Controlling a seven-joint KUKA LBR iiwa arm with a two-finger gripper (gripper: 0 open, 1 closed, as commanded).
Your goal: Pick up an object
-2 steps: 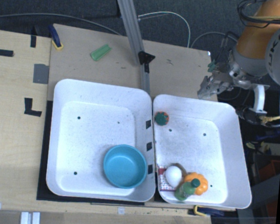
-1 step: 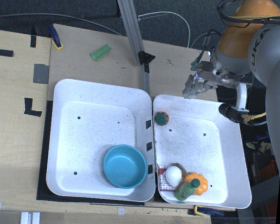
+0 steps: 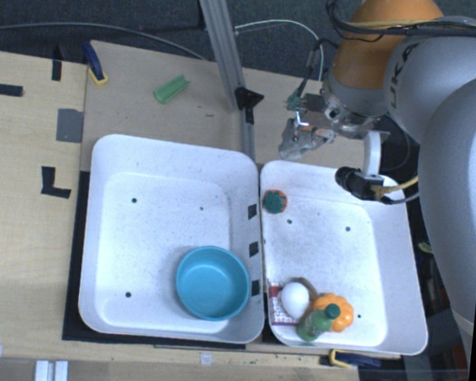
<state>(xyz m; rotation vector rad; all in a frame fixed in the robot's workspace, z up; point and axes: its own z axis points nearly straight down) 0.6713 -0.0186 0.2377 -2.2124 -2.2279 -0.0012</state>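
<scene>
My gripper (image 3: 296, 146) hangs just beyond the far left corner of the right bin (image 3: 399, 270), with nothing visibly in it. A small green and orange ball (image 3: 275, 201) lies in that bin's far left corner, a little nearer than the gripper. At the near edge of the same bin a white egg (image 3: 295, 298), an orange fruit (image 3: 334, 311) and a green object (image 3: 314, 325) are bunched together. A blue bowl (image 3: 211, 282) sits upright in the near right part of the left bin (image 3: 138, 175).
A slanted metal pole (image 3: 226, 49) runs down to the bins' shared far corner, just left of the gripper. A green block (image 3: 171, 89) and a blue clamp (image 3: 95, 64) lie on the bench behind the left bin. The arm's grey body (image 3: 460, 166) overhangs the right bin's right side.
</scene>
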